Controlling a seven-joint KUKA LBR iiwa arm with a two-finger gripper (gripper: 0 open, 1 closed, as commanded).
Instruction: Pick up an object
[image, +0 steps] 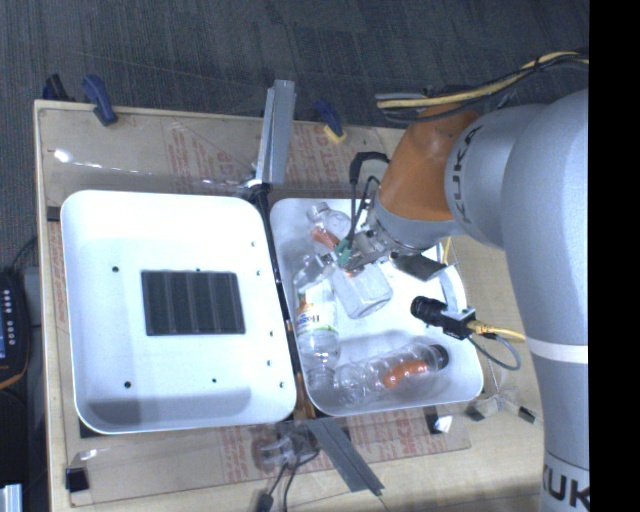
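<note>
The right bin (462, 372) holds a heap of clear plastic bottles. One bottle with an orange-red label (322, 229) lies near the bin's back. Another with a white label (316, 312) lies along the left wall. A third with orange inside (392, 372) lies across the front. A clear squarish container (362, 291) sits in the middle. My gripper (353, 252) hangs low over the bin's back half, right at the top edge of that container and beside the back bottle. The wrist hides what lies beneath it.
The left bin (100, 250) has a dark slatted grate (192, 302) in its floor. A grey divider post (275, 130) rises between the bins at the back. A black fitting with a yellow cable (440, 313) sticks out from the wrist over the right bin.
</note>
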